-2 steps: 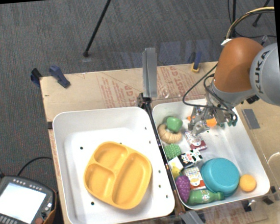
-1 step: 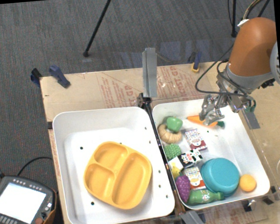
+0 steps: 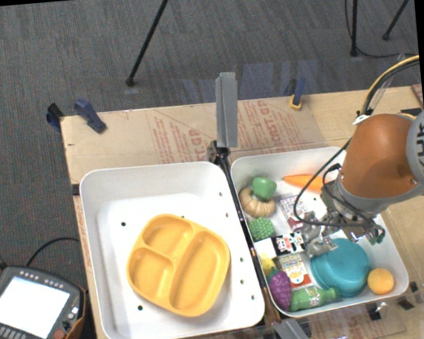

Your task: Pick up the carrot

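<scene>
Cardboard-topped bench (image 3: pixel 156 133); grey carpet (image 3: pixel 74 51); carrot (image 3: pixel 303 181) in right bin (image 3: pixel 401 277).

We see dark grey ribbed carpet floor (image 3: pixel 73 44), thin black tripod legs (image 3: pixel 147 41) standing on it, our brown cardboard-covered surface (image 3: pixel 156 133), blue clamps (image 3: pixel 89 115) at its far edge, a grey handheld screen pendant (image 3: pixel 32 313) lower left.

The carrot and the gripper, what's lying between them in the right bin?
In the camera view, the carrot lies at the bin's far side and the gripper hangs nearer the teal bowl. Between them: bare white floor crossed by the arm's black cables.
</scene>
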Available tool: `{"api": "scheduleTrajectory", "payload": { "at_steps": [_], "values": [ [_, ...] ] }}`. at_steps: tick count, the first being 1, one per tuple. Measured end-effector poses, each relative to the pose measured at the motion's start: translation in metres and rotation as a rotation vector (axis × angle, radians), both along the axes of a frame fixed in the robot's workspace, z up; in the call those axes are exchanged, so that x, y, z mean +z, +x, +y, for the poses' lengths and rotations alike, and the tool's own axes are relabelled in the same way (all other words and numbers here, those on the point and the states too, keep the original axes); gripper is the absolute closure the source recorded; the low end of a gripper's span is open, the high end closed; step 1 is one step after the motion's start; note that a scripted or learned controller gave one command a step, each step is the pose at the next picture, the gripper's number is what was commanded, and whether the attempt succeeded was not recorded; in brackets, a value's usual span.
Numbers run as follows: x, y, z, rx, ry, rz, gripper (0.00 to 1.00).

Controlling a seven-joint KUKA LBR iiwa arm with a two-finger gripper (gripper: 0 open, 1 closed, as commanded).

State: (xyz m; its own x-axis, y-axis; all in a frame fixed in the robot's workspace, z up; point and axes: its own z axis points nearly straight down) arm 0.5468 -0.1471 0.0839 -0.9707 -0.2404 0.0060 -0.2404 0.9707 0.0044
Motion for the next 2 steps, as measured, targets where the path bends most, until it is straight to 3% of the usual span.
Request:
{"api": "scheduleTrajectory", "payload": {
  "at_steps": [1,2],
  "values": [
    [0.1428,0.0110,-0.0540,-0.108,-0.006,-0.020,1.00],
    [0.1362,0.0085,-0.0527,-0.108,-0.001,-0.007,0.00]
  ]
}}
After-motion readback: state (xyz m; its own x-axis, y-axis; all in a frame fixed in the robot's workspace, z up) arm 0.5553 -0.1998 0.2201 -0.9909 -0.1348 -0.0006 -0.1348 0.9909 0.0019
